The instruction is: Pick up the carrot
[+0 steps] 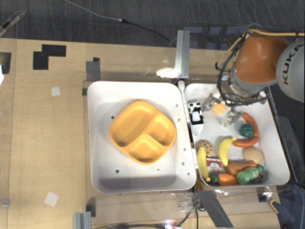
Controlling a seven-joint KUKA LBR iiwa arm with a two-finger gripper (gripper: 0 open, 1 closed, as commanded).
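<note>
The small orange carrot lies at the near edge of the right-hand shallow white bin, close against the near wall. Its long axis runs roughly left to right, with what looks like a dark green end pointing left; the detail is too small to be sure. It is hemmed in: a green pepper-like piece touches it on the right, a brown sausage-shaped piece lies just behind it, and a long yellow corn-like piece runs along the bin's left wall just beside it. Little free room is left around it.

Farther back sit a yellow banana, a speckled brown round cookie-like piece, a tan egg-shaped piece, a curved red chilli and a teal round piece. The far part of this bin has more bare floor.

The left-hand white bin holds an orange divided plastic tray in its middle, with bare floor all round.

The two-finger gripper hangs over the far part of the right bin, its fingers spread apart, a pale orange block seen between them. The carrot lies well apart from it, nearer the viewer.
</note>
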